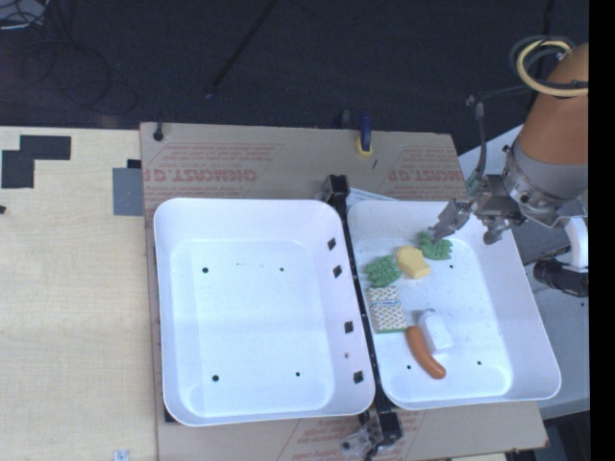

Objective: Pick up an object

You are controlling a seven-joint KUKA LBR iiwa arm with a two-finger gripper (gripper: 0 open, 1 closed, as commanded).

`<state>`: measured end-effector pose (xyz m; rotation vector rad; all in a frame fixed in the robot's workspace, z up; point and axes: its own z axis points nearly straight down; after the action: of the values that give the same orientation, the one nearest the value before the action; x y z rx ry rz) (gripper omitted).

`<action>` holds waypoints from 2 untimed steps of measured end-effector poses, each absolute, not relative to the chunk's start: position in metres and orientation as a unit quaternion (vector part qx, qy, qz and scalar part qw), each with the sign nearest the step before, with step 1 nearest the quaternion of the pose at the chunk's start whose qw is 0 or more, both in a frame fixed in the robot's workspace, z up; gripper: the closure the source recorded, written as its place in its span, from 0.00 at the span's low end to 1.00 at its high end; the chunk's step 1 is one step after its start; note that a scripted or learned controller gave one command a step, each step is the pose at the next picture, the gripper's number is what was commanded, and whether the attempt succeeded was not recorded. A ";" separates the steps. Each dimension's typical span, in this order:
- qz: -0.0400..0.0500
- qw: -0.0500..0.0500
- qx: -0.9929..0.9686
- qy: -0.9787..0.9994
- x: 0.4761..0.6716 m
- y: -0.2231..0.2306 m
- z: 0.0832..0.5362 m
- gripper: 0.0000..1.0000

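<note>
Several small objects lie in the right bin: a green leafy piece, a yellow block, a second green piece, a patterned flat packet, an orange sausage-shaped item and a small pale item. My gripper hangs over the bin's far right part, open, with its fingers spread. Its left fingertip is just above and right of the green leafy piece. Nothing sits between the fingers.
The left bin lies beside the right one, with a black clip strip between them. Both rest on a cardboard sheet. The arm's grey wrist and orange band enter from the right.
</note>
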<state>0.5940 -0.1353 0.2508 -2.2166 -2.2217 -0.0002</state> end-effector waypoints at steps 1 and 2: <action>-0.001 -0.001 -0.706 -0.708 0.580 -0.112 0.317 0.00; -0.004 -0.003 -0.706 -0.708 0.494 -0.084 0.433 0.00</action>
<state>0.4937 -0.0841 0.4328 -2.2224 -2.2291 -0.0120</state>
